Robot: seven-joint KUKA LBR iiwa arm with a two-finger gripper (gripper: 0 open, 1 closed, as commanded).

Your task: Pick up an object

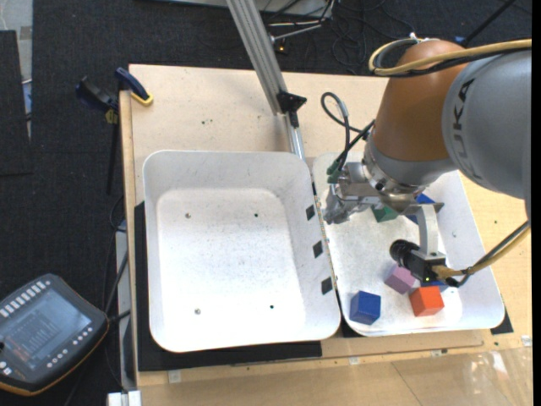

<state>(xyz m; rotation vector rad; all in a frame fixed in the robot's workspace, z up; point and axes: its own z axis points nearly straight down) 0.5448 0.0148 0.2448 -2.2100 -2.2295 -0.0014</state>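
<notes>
My gripper (338, 207) hangs over the upper left part of the right bin (473, 315), close to the wall it shares with the left bin. A blue cube (365, 306) lies near the front of the right bin. A purple block (401, 279) and an orange-red cube (427, 300) lie side by side to its right. A green piece (386, 215) peeks out just right of the gripper, partly hidden by the wrist. A bit of a blue thing (425, 200) shows under the arm.
The left bin (169, 172) stands beside the right one on the tan bench. A slanted metal pole (258, 45) ends behind the bins. A clamp (127, 87) sits at the bench's far left corner.
</notes>
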